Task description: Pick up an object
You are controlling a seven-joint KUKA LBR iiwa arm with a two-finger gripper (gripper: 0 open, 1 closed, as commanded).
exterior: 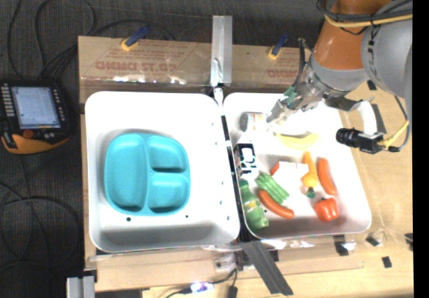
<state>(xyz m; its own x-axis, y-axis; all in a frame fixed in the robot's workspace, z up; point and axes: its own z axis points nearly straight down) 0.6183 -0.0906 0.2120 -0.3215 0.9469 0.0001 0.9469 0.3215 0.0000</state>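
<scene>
My gripper (pixel 281 108) hangs over the back of the right bin (pixel 355 219), at the end of the grey arm with the orange band. Just left of it lies a small silver can (pixel 251 120). A yellow banana-shaped piece (pixel 298 137) lies just below and to the right. Nearer the front are a white block (pixel 288 171), a green vegetable (pixel 271 186), a red chili (pixel 276 204), an orange piece (pixel 308 173), a red sausage-shaped piece (pixel 326 176), a red pepper (pixel 326 209) and a green bottle (pixel 253 206). I see nothing held.
The left bin (pixel 100 109) holds a teal divided plate (pixel 147 173). A black-and-white item (pixel 246 158) lies against the right bin's left wall. A metal divider post (pixel 222 49) stands behind the bins. A control pendant (pixel 33 112) lies on the floor at the left.
</scene>
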